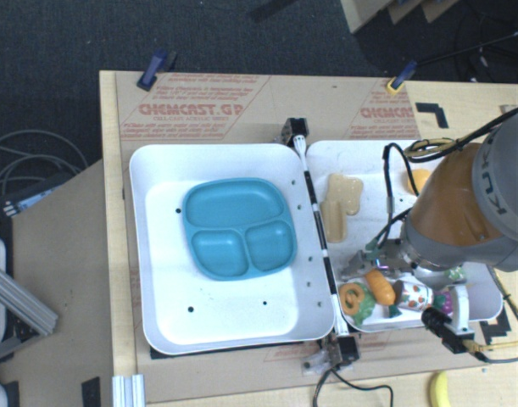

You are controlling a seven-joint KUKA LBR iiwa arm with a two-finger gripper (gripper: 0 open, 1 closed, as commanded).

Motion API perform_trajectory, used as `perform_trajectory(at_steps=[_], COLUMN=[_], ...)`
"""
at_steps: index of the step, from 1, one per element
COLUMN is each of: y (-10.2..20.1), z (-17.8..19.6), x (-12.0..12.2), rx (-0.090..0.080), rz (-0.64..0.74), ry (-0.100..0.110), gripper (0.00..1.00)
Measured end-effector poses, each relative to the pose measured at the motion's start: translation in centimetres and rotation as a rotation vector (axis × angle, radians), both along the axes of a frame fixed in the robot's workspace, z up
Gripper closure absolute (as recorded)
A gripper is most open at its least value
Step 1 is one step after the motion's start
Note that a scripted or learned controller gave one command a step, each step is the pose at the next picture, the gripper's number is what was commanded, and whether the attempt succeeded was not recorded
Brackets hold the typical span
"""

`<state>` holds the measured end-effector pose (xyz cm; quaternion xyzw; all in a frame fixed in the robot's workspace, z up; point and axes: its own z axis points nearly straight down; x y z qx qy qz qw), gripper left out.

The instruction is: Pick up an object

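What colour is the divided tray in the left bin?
Light blue, all one colour; the divided tray shows clearly in the camera view.

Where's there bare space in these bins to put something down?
Left bin: white floor all around the blue divided tray, widest along the front. Right bin: crowded at the front, where toys cluster under the arm; some room behind the beige piece.

Even, fairly bright overhead light falls on the bench; the white bins left of the gripper look nearly washed out, with soft, faint shadows. The dark floor beyond stays dim. Detail is slightly soft and grainy overall, the arm mildly blurred.
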<state>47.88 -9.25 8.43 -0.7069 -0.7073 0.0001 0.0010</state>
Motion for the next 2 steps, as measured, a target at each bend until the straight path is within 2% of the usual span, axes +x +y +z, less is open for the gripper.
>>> perform_trajectory(at_steps=[1, 2], y=[0.0, 3.7], z=[1.0, 10.1], x=[0.0, 8.2], rx=[-0.001, -0.001], rz=[-0.001, 0.001], ry=[-0.001, -0.004], gripper=[1.00, 1.00])
